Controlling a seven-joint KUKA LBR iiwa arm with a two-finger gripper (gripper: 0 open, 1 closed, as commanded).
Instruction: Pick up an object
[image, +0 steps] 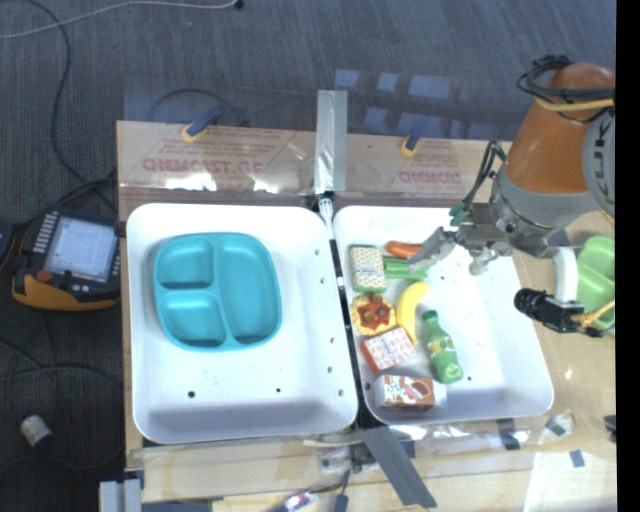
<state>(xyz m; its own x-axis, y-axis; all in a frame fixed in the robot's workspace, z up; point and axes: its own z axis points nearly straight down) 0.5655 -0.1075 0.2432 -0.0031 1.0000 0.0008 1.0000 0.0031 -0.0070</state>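
Gripper (440, 245) over right bin (500, 330) far edge, finger state unclear; items (400, 330) crowd left wall, right half bare.

I have one fixed camera, mounted above the bench and looking down at a slant. The right bin (520, 370) sits right of frame centre, the left bin (150, 400) beside it. Standoff is moderate. The arm (555, 140) enters right of that bin.
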